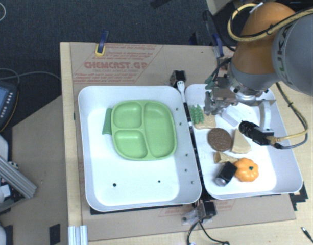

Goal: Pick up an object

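Your gripper [213,105] hangs low over the far left part of the right bin [289,180], and from above you cannot tell how its tips are set; nothing shows between them. Its dark underside sits right above a small green ridged piece [197,114] and a pale tan wedge [209,121] beside it, though whether it touches either is unclear.

Look at the objects you might pick. Just nearer than the gripper lies a round brown cookie-like disc [219,139], flat on the bin floor. To its right is a beige wedge [241,144], like a slice of bread. Nearer still, a small orange pumpkin [246,170] with a green stem sits just beside a short black cylinder [225,173], which lies tilted on its side. A tan scrap [220,157] rests between the disc and the cylinder.

In the left bin [95,180], a green divided plate [144,129] with three compartments lies toward the far side, well apart from the gripper.
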Available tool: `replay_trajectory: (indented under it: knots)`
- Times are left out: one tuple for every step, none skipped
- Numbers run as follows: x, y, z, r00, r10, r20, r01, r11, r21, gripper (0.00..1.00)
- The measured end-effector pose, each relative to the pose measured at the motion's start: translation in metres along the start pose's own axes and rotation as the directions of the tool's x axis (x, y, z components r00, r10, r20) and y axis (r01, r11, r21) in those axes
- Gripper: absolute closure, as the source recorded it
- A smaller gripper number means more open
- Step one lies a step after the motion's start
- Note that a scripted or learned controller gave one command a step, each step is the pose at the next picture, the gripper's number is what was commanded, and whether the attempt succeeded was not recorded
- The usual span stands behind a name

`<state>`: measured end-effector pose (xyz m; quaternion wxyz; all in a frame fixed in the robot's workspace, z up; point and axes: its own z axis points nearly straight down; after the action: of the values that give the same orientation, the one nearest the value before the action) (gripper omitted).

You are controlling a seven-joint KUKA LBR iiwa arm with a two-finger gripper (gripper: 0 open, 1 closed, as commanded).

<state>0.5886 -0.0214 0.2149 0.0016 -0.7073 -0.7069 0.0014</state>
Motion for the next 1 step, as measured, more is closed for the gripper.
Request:
replay_trajectory:
  knots:
    - [0.0081,0.0024,-0.0200,1.000,-0.002,0.000,0.002,1.000,-0.008,1.00]
